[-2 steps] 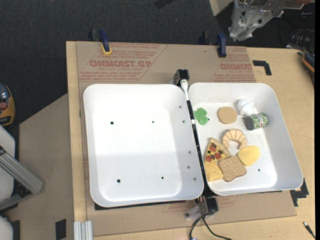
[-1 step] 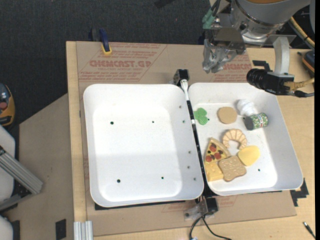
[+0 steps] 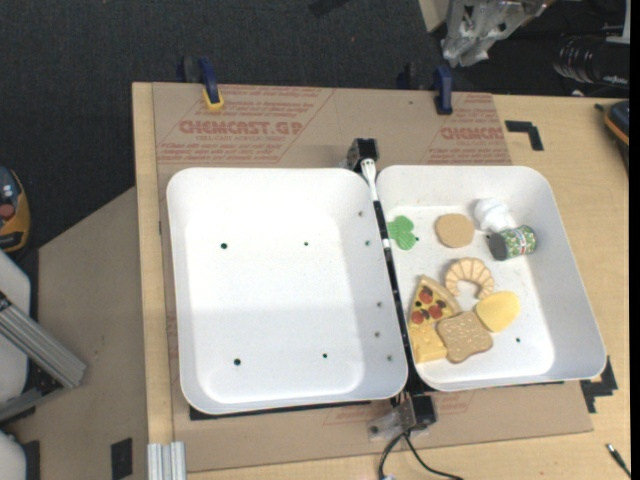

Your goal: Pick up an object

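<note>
Closest to the lens, a black cable (image 3: pixel 415 458) trails off the front edge of the brown board (image 3: pixel 300 118) that carries both bins. Far up and back from it, past the board's rear edge, the gripper (image 3: pixel 462 46) hangs over dark floor, well apart from everything it might pick up; its metal fingers point downward, but whether they are spread or closed cannot be made out, and nothing is seen between them. Just below and slightly toward the bins from the gripper, a blue clamp (image 3: pixel 443 90) bites the board's back edge, with a second blue clamp (image 3: pixel 210 82) far off to the gripper's side along the same edge. The right bin (image 3: pixel 570 298) lies directly in front of the gripper, lower in the view, and holds all the toy food. Nearest the gripper within it are a small white and green bottle (image 3: pixel 503 230) lying on its side and a round tan cookie (image 3: pixel 454 230) just beside it. A green leaf-shaped piece (image 3: pixel 402 232) sits by the bin's inner wall. Farther from the gripper, a croissant (image 3: pixel 470 276) touches a pizza slice (image 3: pixel 427 304), a yellow lemon-like piece (image 3: pixel 498 310) and a square cracker (image 3: pixel 464 336), all clustered together. The left bin (image 3: pixel 270 288) lies well away from the gripper, across the divider.
</note>
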`<action>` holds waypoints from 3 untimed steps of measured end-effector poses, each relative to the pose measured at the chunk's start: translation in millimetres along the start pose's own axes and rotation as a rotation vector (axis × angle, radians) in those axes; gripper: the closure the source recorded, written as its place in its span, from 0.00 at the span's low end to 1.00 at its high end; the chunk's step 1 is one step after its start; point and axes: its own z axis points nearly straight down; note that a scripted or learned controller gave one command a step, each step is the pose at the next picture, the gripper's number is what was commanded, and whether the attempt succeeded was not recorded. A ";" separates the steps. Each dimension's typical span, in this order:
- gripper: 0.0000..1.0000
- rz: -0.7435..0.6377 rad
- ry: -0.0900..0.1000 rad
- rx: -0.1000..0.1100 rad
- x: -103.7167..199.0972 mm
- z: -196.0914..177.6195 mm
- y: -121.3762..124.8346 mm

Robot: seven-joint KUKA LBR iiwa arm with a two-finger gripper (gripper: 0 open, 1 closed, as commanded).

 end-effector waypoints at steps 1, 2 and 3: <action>1.00 -0.001 -0.002 0.024 20.5 99.5 -12.7; 1.00 0.000 0.000 0.002 15.7 0.9 12.3; 1.00 0.000 -0.002 0.021 34.0 97.0 33.1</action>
